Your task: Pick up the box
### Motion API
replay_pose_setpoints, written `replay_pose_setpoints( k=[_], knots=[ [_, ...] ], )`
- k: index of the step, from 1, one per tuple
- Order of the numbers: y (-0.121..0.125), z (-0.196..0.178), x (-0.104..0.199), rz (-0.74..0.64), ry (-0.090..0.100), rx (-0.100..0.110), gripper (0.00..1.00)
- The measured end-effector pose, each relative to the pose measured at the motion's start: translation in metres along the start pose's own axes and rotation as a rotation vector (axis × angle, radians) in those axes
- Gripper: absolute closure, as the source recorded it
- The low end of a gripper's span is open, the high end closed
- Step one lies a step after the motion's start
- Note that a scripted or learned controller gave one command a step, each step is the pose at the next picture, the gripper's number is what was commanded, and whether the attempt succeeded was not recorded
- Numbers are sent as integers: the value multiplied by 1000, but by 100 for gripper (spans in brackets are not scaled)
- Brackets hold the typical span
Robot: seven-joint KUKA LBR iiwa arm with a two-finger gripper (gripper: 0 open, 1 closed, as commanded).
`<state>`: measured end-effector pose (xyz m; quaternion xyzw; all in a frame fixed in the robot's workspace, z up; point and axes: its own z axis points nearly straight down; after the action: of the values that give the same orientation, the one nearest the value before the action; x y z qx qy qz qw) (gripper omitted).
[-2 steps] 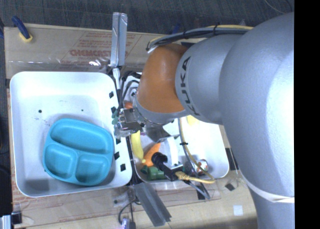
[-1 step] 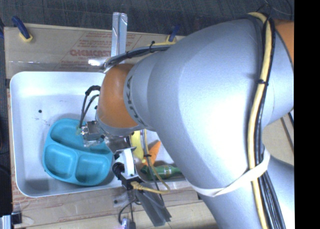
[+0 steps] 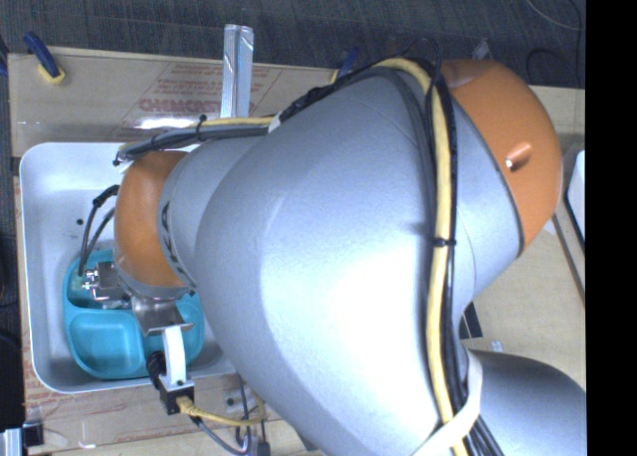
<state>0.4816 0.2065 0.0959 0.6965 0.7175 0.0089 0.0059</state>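
Observation:
A turquoise box [image 3: 105,344] with rounded corners lies in the near part of the left white bin [image 3: 40,245]. The arm's orange wrist band [image 3: 139,230] hangs over this bin, and the gripper [image 3: 149,320] below it sits right above the box's right side, hiding that part. A paler blue patch [image 3: 85,280] just behind the box may be another part of it or a separate thing; I cannot tell which.
The grey arm [image 3: 338,265] covers the middle and right of the view, hiding the right bin. A yellow cable [image 3: 443,195] runs along it. Behind the left bin lie a printed cardboard sheet [image 3: 184,86], an upright metal post [image 3: 238,66] and a blue clamp [image 3: 45,56].

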Motion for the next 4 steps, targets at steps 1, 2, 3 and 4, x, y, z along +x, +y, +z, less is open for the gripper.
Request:
replay_pose_setpoints(
  k=[1, 2, 3, 4],
  knots=[
    [0, -10, 0, -5, -1, 1, 100],
    [2, -10, -3, -1, -5, -2, 0],
    [11, -102, -3, -293, -1, 23, 0],
    [11, -111, -2, -300, -1, 27, 100]
  ],
)
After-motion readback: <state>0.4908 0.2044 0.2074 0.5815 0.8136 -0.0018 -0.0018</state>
